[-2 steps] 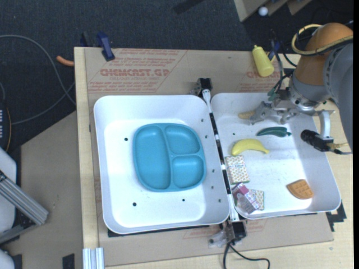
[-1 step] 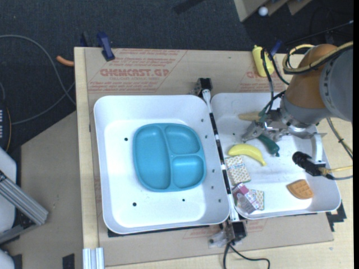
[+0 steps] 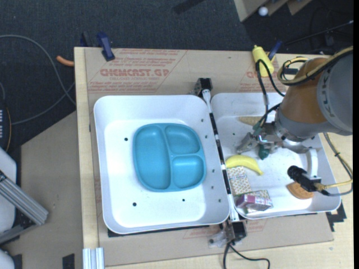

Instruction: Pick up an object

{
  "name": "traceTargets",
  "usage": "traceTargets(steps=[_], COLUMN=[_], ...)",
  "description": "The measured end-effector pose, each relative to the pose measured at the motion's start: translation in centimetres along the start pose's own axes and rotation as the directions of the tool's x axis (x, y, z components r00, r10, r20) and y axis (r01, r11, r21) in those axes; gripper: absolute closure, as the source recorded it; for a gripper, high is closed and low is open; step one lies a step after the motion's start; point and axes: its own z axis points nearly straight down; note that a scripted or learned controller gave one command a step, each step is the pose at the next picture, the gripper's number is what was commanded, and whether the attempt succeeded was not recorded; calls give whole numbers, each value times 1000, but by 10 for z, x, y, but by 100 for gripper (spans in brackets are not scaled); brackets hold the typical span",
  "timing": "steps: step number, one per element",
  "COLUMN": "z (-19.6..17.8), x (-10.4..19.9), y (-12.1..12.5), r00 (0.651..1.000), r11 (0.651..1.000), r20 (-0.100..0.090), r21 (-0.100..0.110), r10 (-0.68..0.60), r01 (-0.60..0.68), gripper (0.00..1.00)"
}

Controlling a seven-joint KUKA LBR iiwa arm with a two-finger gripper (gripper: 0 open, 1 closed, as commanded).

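My gripper (image 3: 253, 147) is low in the right bin (image 3: 331, 206), near its middle, with the grey and orange arm reaching in from the right. Its fingers stand apart, open, with only white bin floor showing between them. A yellow banana (image 3: 243, 162) lies just below the gripper, close to the fingertips but apart from them. Below the banana are a patterned pouch (image 3: 239, 178) and a small pink and white packet (image 3: 256, 200). An orange-brown disc (image 3: 302, 193) sits at the bin's lower right. A tan flat piece (image 3: 250, 120) lies behind the gripper.
The left bin (image 3: 112, 167) holds a blue divided plate (image 3: 168, 156). A ridge with black clamps (image 3: 204, 86) separates the two bins. Yellow and black cables (image 3: 263, 66) run over the bench's back right.
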Motion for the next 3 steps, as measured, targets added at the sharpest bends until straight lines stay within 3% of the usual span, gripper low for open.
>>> traceTargets(steps=[1, 2, 3], z=[0, 0, 0], x=[19, 26, 19], y=[-6, -29, -69], r00=[1000, 1000, 1000], r11=[1000, 1000, 1000], r20=[0, 0, 1], r21=[-1, 1, -1], r10=[0, 1, 0], r01=[0, -1, 0], gripper=[0, 0, 0])
